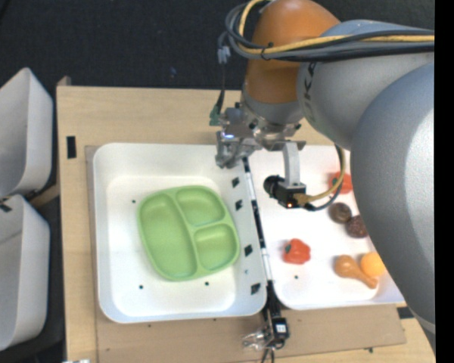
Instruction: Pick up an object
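Since the task leaves the choice to you, weigh the risks piece by piece. Nearest in the right bin, the yellow-orange gourd is rounded and lies right against the edge of the arm, so a closing grip could squirt it aside. The red pepper, to its left, sits near the bin's left wall, which may crowd one side of a grasp. In the left bin, the green divided plate lies flat and looks too wide to pinch except at its rim. Farthest, the tool hangs over the ridge where the bins meet; you cannot tell whether it is apart or together. A straight descent there would likely strike the rims. Pepper and gourd lie near-right of it, the plate near-left.
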Motion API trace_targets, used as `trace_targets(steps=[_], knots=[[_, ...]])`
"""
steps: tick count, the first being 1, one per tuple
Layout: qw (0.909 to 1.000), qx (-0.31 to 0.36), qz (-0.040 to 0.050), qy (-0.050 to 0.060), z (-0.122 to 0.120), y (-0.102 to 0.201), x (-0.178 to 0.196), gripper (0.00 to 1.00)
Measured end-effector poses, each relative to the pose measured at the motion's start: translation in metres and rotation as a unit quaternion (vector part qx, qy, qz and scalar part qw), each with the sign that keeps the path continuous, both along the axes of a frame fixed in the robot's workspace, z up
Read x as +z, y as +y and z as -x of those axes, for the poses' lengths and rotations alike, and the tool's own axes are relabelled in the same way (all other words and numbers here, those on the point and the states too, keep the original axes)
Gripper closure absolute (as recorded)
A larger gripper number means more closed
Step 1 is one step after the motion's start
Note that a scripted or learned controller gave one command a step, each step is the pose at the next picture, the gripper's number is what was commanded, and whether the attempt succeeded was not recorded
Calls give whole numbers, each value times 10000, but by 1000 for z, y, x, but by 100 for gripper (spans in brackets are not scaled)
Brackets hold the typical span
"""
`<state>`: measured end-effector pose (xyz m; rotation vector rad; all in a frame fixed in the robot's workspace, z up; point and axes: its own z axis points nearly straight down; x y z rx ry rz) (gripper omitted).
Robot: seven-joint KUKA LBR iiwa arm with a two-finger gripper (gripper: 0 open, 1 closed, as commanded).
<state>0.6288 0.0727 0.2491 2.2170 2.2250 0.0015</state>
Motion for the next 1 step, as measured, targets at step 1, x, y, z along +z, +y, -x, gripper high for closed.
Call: trace_targets(steps=[1], knots=[[10000,-5,2,4,0,-1,0,0]])
